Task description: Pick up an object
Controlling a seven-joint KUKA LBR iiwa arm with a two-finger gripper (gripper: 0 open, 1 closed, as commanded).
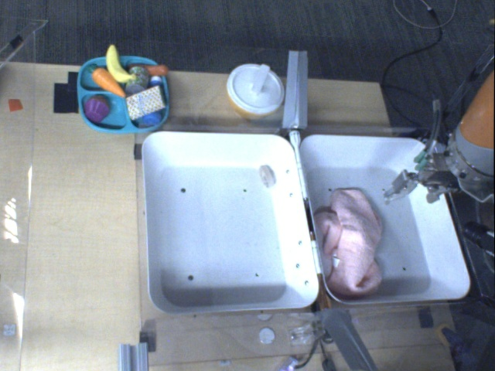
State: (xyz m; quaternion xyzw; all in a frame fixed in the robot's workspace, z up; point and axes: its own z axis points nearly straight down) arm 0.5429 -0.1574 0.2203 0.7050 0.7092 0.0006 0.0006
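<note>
A crumpled pink cloth [352, 242] lies in the right bin [433, 273], against its left wall and reaching toward the front. A small clear, roundish object [267, 175] rests in the left bin [201, 230] near its back right corner. My gripper [415, 186] hangs over the right side of the right bin, to the right of and a little behind the cloth, apart from it. Its two fingers are spread open with nothing between them.
A blue tray [121, 93] of toy food, with a banana and carrot, sits on the bench at the back left. A white lidded cup [255, 89] stands behind the bins beside a metal post [295, 91]. A cable [418, 10] loops at the back right.
</note>
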